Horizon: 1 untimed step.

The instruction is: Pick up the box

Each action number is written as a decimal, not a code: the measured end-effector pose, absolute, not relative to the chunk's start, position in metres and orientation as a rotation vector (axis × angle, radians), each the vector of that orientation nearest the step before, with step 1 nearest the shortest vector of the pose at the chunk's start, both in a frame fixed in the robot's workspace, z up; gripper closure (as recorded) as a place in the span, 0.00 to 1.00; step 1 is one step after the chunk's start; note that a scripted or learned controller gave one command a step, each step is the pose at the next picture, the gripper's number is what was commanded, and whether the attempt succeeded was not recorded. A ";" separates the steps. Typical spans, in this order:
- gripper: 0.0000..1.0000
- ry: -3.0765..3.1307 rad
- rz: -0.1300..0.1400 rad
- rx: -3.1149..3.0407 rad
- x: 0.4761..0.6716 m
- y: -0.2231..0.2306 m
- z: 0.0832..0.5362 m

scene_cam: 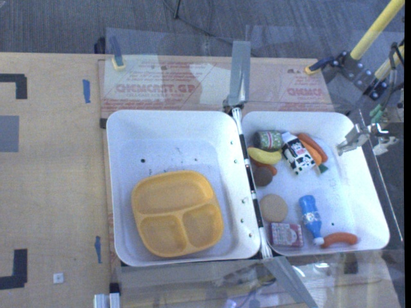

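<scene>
A small pink-red box [287,235] lies flat near the front edge of the right bin [369,191], just left of a blue bottle [310,217]. A black-and-white carton [298,154] lies toward the back of the same bin. Nothing touches or covers the pink box from above.
The right bin also holds a green packet [270,138], a banana [264,154], a brown piece [262,173], a tan round disc [274,206], an orange carrot [313,146] and a red sausage [339,239]. A yellow divided plate [178,213] lies in the left bin [128,140]. Metal clamps [365,136] sit by the right bin's far right rim.
</scene>
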State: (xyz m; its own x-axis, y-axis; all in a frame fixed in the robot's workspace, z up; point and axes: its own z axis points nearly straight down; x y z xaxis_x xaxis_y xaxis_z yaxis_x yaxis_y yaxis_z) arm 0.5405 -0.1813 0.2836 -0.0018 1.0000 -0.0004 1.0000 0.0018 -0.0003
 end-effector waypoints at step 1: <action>0.00 2.223 -0.001 2.219 0.540 -0.181 0.284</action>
